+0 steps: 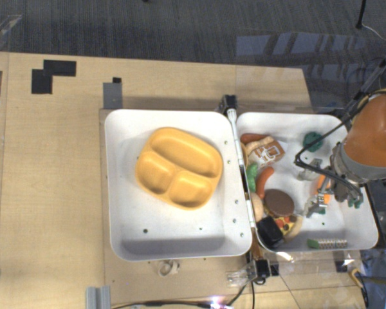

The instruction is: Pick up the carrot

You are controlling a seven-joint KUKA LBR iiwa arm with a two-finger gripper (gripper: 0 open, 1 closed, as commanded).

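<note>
Camera view: gripper (321,198) low in the right bin (367,227), fingers closed on the carrot (321,187), whose orange body shows between them. Left bin (119,172) holds a yellow sectioned tray (179,166). Toy food piled on the right bin's left side.

one fixed camera hangs above the bench (45,192) and looks down at a slant, far enough back to take in both white bins whole, with dark carpet across the top of the frame. the left bin (125,237) sits mid-frame, well away from the jaws; the right bin (367,227) lies under them at the right edge, where the arm (376,137) enters, cropped by the border.
</note>
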